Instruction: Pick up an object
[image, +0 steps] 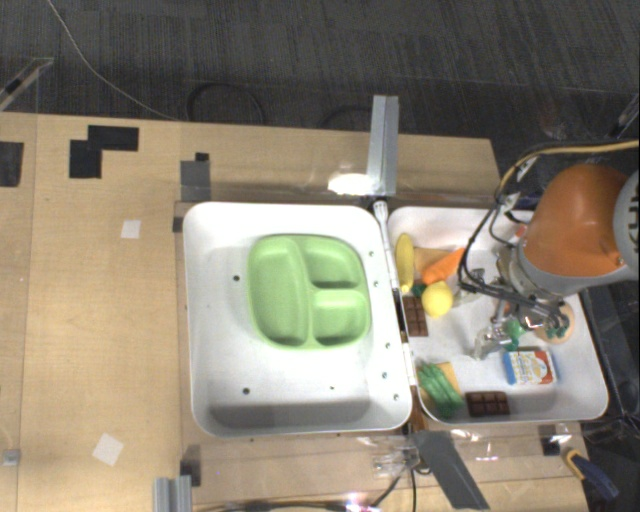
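The gripper (492, 338) hung low in the right bin (590, 400); whether it was open or closed could not be told; nothing showed in its grasp; just beside it lay a small milk carton (527, 366), probably light, stiff-sided and slick, best pinched across its narrow flanks.

No text can be read; the small blue-and-white carton (527, 366) near the right bin's (590, 400) front right corner carries print too blurred to make out.
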